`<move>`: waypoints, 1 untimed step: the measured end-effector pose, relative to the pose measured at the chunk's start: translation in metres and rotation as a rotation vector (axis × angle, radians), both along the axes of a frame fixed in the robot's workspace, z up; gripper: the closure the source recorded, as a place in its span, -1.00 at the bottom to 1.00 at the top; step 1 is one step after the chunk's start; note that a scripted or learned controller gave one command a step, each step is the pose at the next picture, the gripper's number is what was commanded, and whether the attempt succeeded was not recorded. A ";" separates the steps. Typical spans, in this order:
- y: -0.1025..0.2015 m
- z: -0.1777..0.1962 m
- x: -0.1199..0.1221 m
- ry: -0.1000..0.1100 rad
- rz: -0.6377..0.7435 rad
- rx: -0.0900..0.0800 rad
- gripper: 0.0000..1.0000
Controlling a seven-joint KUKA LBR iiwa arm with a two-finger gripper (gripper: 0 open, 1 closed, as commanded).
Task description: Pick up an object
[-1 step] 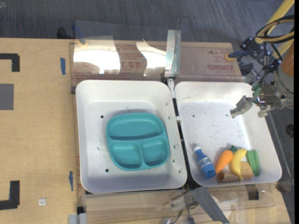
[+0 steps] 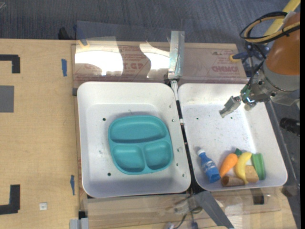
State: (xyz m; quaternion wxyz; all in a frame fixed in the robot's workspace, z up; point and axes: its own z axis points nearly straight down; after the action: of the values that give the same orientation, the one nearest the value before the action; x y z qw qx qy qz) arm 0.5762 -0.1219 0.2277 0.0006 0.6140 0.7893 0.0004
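Blue bottle (image 2: pixel 208 165), orange carrot (image 2: pixel 228 162), yellow banana (image 2: pixel 244 164), green piece (image 2: pixel 258 165); clustered, right bin's near corner.

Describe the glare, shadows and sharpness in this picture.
Camera view: strong glare on the clear panel behind the bins washes out its surface; soft shadow lies under the teal tray in the left bin; the gripper looks slightly blurred; the toy food pile is small, its edges soft.

Robot lab: taped bench (image 2: pixel 33 128); twin white bins (image 2: pixel 88 99)

Fixed overhead camera, slanted down on both bins (image 2: pixel 86 99).
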 end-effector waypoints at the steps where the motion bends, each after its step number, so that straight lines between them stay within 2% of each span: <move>1: 0.027 -0.124 -0.029 0.013 0.106 0.003 -1.00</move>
State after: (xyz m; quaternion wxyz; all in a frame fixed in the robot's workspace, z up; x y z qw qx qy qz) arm 0.5470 -0.0951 0.1037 -0.0055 0.5714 0.8206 -0.0022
